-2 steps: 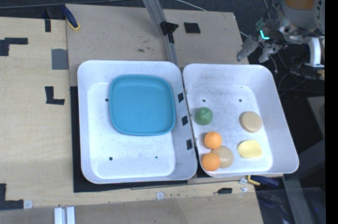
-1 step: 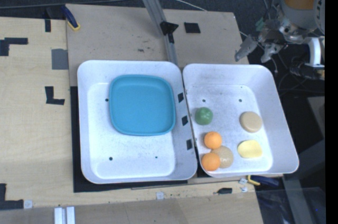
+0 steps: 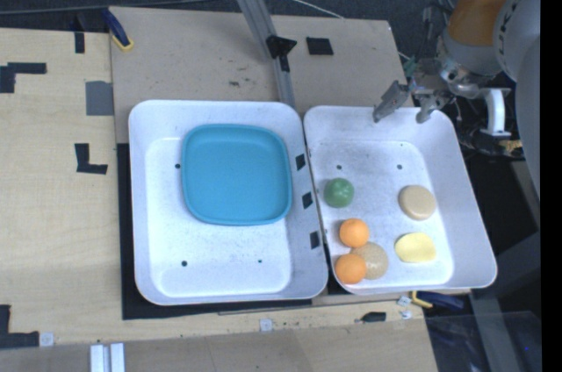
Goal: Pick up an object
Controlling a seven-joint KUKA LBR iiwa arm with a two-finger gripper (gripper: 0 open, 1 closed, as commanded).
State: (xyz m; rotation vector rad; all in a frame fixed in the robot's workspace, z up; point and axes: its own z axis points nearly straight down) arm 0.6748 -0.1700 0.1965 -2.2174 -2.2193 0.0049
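A: Two bins on the table (image 3: 369,54). Contents?
B: Left bin (image 3: 149,274): blue plate (image 3: 235,174). Right bin (image 3: 465,186): green ball (image 3: 339,192), two orange balls (image 3: 354,232), two beige discs (image 3: 417,202), a yellow piece (image 3: 415,248).
A: Tool (image 3: 406,103)?
B: Over right bin's far edge, fingers spread wide, nothing between them.

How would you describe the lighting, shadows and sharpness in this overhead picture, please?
Camera view: even, soft light, no hard glare on the white bins; the blue plate casts a faint shadow; the balls in the right bin are reasonably sharp; the end effector at the right bin's far rim looks slightly soft; the floor beyond the bench is dark.
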